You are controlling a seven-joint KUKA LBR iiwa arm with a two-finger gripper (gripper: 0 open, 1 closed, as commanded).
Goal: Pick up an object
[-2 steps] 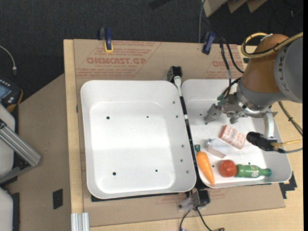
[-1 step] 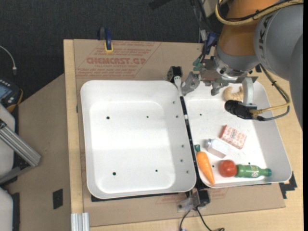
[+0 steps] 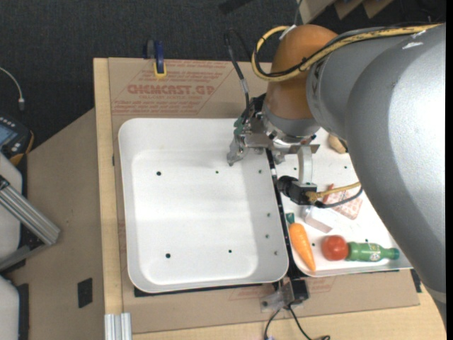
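The fingers [image 3: 272,151], whose opening cannot be told under the wrist, hang over the wall between the bins, so a good pick means moving toward the carrot [image 3: 301,246] and tomato [image 3: 335,247] lying nearer the camera in the right bin [image 3: 354,266].

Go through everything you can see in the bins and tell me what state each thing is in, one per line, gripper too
gripper: hanging over the divide between the bins, nothing seen between its fingers
carrot: lying flat in the right bin
tomato: resting beside the carrot
green bottle: lying on its side
left bin: flat on the bench
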